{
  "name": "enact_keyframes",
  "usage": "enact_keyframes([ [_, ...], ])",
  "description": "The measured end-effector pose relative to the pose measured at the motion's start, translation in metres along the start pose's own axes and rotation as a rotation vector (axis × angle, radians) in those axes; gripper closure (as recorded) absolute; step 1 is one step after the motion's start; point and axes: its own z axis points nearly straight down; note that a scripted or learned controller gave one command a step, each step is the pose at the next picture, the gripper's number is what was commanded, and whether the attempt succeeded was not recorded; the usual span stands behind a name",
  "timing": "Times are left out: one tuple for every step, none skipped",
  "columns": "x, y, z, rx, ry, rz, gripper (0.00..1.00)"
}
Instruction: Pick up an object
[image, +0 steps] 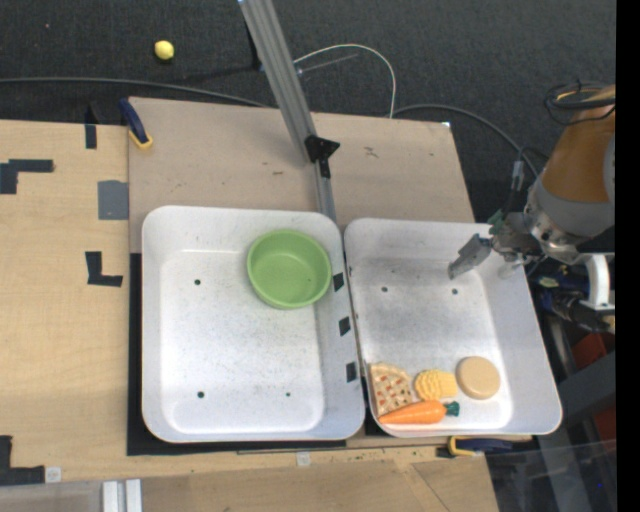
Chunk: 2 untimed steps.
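A green bowl (289, 267) sits in the upper right part of the left bin (180, 330). Along the front edge of the right bin (430, 310) lie a waffle-like piece (389, 383), a yellow ridged piece (435, 383), a tan round piece (479, 378) and an orange carrot (416, 412). My gripper (468, 259) hangs over the right bin's far right part, well above the toy food, with nothing seen between its fingers. Its grey fingers point down and left.
A slanted metal pole (290, 90) rises from a clamp behind the bins. A small yellow ball (164, 49) lies on the dark floor at the far left. Cables run behind the bench. Wooden bench surface lies to the left.
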Motion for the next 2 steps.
enact_keyframes([
  [0.0,0.0,0.0,0.0,0.0,0.0,0.0],
  [0.0,0.006,0.046,0.004,-0.001,0.0,0.0],
])
